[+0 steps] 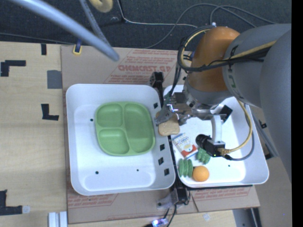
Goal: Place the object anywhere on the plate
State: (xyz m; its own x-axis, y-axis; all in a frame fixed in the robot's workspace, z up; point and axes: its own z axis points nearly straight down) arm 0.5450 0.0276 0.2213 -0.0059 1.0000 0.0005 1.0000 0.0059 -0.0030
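The wooden tabletop (28, 141) carries a brown cardboard sheet (137, 65) on which two shallow white bins stand side by side. The left white bin (78, 169) contains a light-green plastic plate with three compartments (125, 128); all three compartments are bare. The plate lies flat toward the upper middle of this bin.

At the wall where the two bins meet, the jaws (169, 121) hang over a tan, bread-like slab (169, 127). The slab sits directly beneath the metal fingertips (whether they close on it or merely touch it cannot be told), just right of the plate and apart from it.

The right white bin (253, 167) contains a small white-and-red packet (185, 144), a green leafy toy item (185, 166), a second green piece (205, 155) and an orange ball (201, 173). The grey arm with its orange band (213, 56) reaches in above this bin.
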